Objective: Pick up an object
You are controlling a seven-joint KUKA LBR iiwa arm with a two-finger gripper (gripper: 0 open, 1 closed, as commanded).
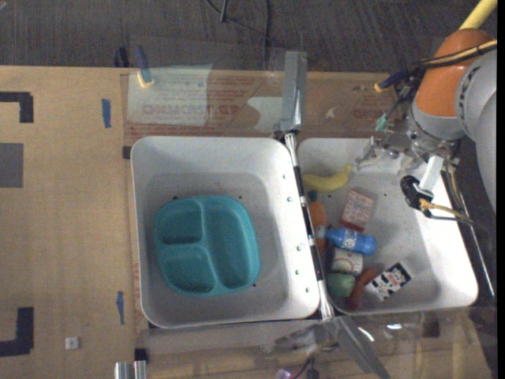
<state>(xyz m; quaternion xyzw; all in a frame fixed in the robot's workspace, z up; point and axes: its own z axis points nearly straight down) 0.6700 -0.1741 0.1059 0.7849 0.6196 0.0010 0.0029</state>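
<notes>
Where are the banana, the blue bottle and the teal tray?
banana (330, 181), camera view, middle of its yellow curve.
blue bottle (351, 240), camera view, middle of its blue body.
teal tray (207, 244), camera view, ridge where its compartments meet.

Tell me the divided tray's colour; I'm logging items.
Teal, seen in the camera view: the divided tray.

Divided tray (207, 245) sits in the left bin (150, 164). Over in the right bin (450, 251), banana (328, 181) lies behind the bottle (349, 241), small carton (391, 279) near the front.
</notes>
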